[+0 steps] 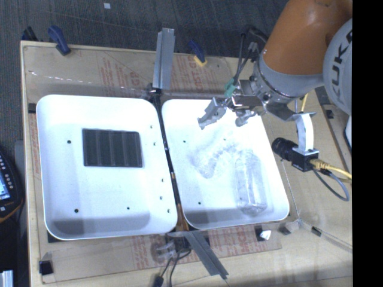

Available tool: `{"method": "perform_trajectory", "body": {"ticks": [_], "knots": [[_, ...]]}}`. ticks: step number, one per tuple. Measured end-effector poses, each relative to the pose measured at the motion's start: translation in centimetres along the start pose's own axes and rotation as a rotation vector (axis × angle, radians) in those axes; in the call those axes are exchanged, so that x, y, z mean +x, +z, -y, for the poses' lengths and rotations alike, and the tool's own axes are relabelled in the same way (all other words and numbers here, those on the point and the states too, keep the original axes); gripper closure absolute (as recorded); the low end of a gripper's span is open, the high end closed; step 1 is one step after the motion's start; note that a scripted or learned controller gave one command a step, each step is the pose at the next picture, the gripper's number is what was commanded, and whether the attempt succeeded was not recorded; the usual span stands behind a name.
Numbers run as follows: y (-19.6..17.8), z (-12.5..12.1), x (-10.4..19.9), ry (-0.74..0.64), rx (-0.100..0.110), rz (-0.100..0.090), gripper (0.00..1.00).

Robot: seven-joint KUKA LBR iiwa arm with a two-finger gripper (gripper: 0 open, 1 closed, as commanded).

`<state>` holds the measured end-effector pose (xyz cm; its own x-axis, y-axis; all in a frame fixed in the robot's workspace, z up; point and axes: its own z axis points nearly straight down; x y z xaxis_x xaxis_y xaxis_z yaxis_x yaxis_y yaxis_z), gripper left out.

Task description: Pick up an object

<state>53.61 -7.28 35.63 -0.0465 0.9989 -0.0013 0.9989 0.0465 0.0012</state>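
Jaws of the gripper (224,117) look spread apart w/ nothing between them, over the back of the right bin (179,160). Clear bottle (249,181) lies toward the bin's front-right, long axis approx. front-to-back, well apart from jaws.
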Motion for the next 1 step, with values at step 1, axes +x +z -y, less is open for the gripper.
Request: {"method": "perform_trajectory", "body": {"ticks": [1], "knots": [[0.0,0.0,0.0,0.0,0.0,0.0,0.0]]}}
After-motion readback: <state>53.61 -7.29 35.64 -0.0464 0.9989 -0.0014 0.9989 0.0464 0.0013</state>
